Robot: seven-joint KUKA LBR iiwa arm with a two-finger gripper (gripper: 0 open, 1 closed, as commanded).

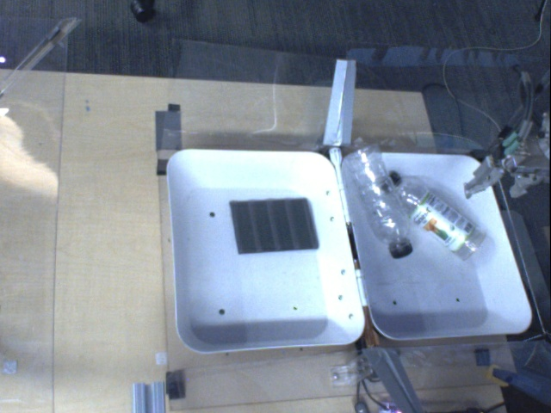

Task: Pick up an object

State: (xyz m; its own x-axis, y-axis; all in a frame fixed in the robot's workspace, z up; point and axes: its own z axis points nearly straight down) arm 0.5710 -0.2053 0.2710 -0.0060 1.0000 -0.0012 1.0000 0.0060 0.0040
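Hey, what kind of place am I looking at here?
Probably a robotics lab or test bench. Two shallow white bins, the left bin and the right bin, sit side by side on a wooden bench, clear plastic bottles lie in the right one, and a robot hand reaches in.

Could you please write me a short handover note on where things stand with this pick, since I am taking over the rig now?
Gripper: at the upper right edge of the right bin, above its rim, nothing visibly between its fingers; whether open or shut cannot be told.
Objects: two clear plastic bottles in the right bin. The crumpled bottle lies along the bin's left wall, its dark cap toward the front. The labelled bottle lies at a slant beside it, cap end near the first bottle. The left bin holds a dark ribbed pad.
Done: nothing lifted yet.
Left: the whole pick; the labelled bottle looks nearest to the gripper.
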